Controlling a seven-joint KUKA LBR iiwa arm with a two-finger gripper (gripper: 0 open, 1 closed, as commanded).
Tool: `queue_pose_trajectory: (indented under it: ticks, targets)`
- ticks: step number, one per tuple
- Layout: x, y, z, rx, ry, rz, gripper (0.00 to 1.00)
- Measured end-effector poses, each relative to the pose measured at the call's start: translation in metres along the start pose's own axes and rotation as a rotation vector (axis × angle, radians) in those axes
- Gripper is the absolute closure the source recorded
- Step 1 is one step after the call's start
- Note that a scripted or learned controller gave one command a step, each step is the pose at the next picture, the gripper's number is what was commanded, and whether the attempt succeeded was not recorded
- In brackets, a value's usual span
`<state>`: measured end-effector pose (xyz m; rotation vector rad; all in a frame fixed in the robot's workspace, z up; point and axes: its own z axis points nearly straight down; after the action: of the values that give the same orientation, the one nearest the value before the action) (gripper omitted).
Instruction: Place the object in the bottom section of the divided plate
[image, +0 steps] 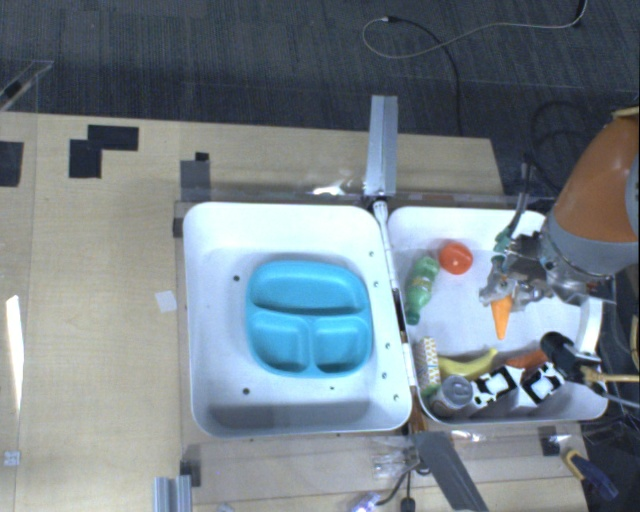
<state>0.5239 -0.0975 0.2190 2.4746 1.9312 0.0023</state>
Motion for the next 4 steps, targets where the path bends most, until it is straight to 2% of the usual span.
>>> queue_pose_trajectory:
  ticks: [1, 2, 3, 4]
  targets:
    - [0.0, 0.0, 0.0, 0.0, 0.0, 0.0, 0.0]
    - [0.069, -0.025, 0.014, 0.0, 0.001, -0.054, 0.0]
    - [0.146, -0.022, 0.036, 0.003, 0.001, -0.031, 0.0]
    - [0.188, -0.041, 0.059, -0.016, -0.018, -0.107, 0.0]
